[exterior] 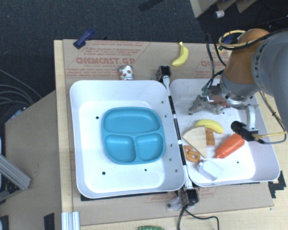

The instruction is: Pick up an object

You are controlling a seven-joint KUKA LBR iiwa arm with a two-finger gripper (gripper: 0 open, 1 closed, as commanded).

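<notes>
White plastic bins sit side by side on your worktop (67,128): the left bin (82,143) holds a blue divided plate (133,134) lying flat near its middle, and the right bin (266,159) holds the loose objects. You can see a yellow banana (209,125) near the centre of the right bin, an orange carrot (229,146) tilted just beside it toward the right, a pale wedge of bread (195,138) touching the banana's lower side, a pretzel (191,153) by the bin's left wall, and a small white block (210,168) near the front edge. The tool (208,102) hangs over the back part of the right bin, above the banana and apart from it; you cannot tell from this view how wide it stands, and nothing shows in its grip. Behind the bins, a second banana (181,55) and a small spotted cup (126,72) rest on the worktop.
</notes>
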